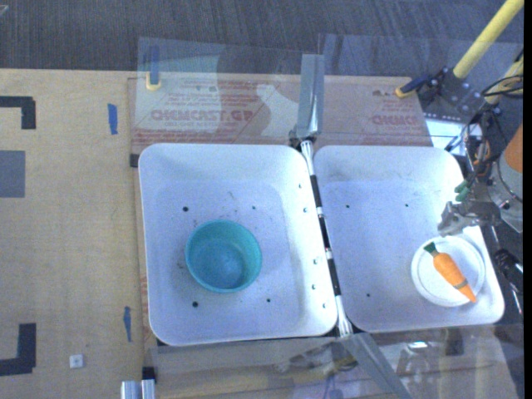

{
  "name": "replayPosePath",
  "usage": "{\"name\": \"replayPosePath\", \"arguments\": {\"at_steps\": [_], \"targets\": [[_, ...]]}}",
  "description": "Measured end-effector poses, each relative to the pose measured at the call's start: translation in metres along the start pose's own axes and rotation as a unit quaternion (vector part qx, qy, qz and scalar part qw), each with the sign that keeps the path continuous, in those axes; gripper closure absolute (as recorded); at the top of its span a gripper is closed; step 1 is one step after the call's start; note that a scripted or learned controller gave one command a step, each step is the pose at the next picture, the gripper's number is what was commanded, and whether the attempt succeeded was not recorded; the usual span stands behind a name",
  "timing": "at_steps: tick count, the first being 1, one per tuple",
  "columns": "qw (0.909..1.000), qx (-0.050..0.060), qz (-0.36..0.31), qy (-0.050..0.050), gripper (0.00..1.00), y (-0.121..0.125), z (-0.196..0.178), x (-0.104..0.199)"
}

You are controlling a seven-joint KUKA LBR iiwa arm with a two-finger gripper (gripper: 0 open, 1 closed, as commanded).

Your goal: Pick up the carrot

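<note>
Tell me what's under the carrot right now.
The carrot lies on a small white plate in the right bin. The plate's rim shows all round; the patch under the carrot is covered. The pincer sits near the plate's upper edge.

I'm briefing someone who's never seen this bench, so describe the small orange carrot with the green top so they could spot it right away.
Start at the right-hand shallow white bin. In its near right corner sits a small round white plate, just below the grey two-finger gripper. The small orange carrot with a green top lies slantwise on that plate, the bin's one orange thing; the teal bowl is in the left bin.
</note>
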State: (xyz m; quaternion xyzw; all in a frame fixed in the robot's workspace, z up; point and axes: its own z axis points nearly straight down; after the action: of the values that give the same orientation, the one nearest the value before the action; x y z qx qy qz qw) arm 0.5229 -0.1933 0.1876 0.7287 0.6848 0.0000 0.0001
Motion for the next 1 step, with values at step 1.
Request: {"name": "replayPosePath", "arguments": {"at_steps": [1], "targets": [[0.9952,-0.008,0.098,0.004,0.00,0.0087,0.0835,-0.0158]]}}
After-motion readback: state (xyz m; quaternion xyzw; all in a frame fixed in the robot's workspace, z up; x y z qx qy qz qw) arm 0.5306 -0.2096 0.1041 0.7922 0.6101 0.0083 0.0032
